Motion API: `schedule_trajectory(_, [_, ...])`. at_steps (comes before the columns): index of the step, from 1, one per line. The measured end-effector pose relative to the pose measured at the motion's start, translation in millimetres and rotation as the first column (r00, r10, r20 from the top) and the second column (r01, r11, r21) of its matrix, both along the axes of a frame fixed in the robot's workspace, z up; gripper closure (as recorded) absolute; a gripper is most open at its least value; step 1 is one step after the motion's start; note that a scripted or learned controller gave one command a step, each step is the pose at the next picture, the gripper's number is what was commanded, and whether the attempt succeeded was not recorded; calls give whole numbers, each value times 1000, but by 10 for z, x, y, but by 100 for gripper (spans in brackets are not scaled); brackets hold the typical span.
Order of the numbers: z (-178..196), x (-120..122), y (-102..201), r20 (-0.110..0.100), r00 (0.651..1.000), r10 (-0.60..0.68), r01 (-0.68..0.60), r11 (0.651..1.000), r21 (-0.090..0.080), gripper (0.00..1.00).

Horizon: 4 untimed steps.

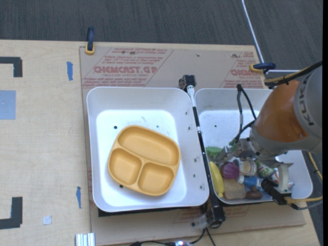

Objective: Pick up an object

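Desk (41,152): pale wood surface with black corner marks, blue tape strips and a grey-blue square patch at its left side. A board (164,65) printed with red lettering lies flat on the desk, held at its far edge by two clamps (90,40). On the board, side by side and touching: left white bin (97,152) and right white bin (220,99). Cables trail along the near edge.
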State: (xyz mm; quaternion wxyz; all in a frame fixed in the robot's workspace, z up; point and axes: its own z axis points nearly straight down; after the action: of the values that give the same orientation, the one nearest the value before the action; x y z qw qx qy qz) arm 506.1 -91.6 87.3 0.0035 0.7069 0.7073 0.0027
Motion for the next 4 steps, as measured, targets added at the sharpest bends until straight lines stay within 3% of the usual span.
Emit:
schedule_trajectory(1, [110, 22, -5, 7, 1000, -2, 2, 1000, -2, 100])
schedule_trajectory(2, [851, -257, -35, -6, 1000, -1, 1, 1000, 1, 100])
schedule_trajectory(3, [868, -262, -440, -6, 1000, -2, 2, 1000, -1, 100])
schedule_trajectory(4, [903, -252, -205, -6, 1000, 1, -1, 1000, 2, 100])
